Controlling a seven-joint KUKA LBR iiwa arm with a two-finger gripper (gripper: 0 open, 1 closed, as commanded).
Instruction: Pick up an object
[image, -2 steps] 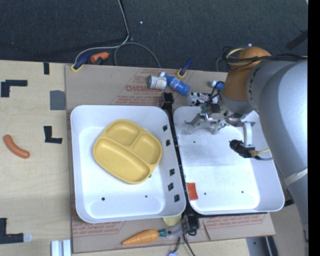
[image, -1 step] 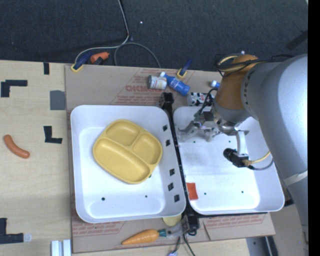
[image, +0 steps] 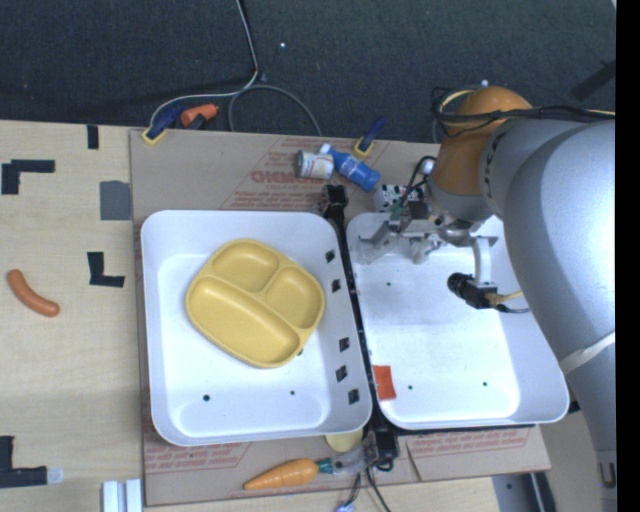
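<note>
A yellow divided plate (image: 256, 300) lies in the middle of the left bin (image: 165, 400). In the right bin (image: 530, 395) a small orange-red block (image: 383, 381) rests near the front left corner. My gripper (image: 400, 236) hangs low over the far left part of the right bin, close to the wall between the two bins. It is well away from the orange-red block, and nothing can be made out in its grasp.
Behind the bins on the cardboard lie a blue and white bottle (image: 336, 165) and two clamps (image: 200, 113). A toy carrot (image: 283, 474) lies in front of the bins. An orange sausage (image: 33, 293) sits on the bench at far left. The big grey arm (image: 560, 230) covers the right side.
</note>
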